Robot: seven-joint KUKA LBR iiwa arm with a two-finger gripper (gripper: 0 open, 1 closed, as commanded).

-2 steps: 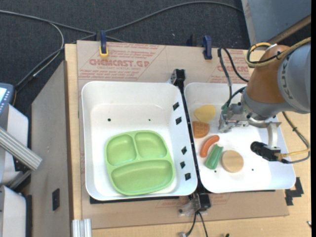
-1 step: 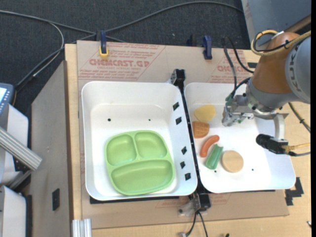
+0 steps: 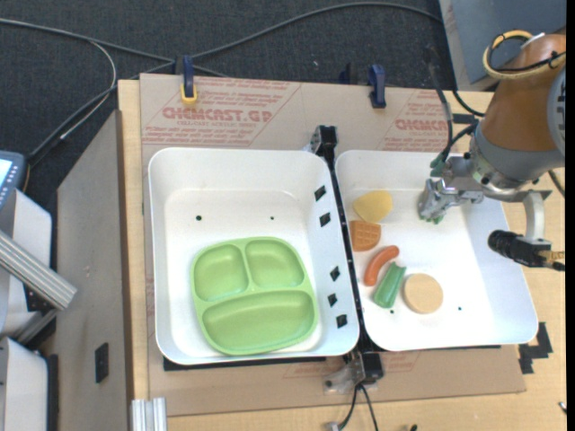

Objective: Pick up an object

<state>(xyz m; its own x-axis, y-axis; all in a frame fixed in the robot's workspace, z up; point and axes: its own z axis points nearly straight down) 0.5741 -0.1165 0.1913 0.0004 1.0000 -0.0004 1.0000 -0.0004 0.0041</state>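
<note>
Cardboard-topped bench [image 3: 269, 106], right bin [image 3: 485, 321]: gripper [image 3: 434, 203] hovers near its back edge, finger state unreadable, nothing visibly held, with yellow piece [image 3: 373, 206] just beside it and remaining toy food clustered nearer the camera, probably awaiting approach.

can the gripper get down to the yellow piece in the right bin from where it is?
Probably yes. The gripper hovers just right of the yellow piece in the right bin, with bare bin floor between them. The orange piece crowds its near side.
</note>
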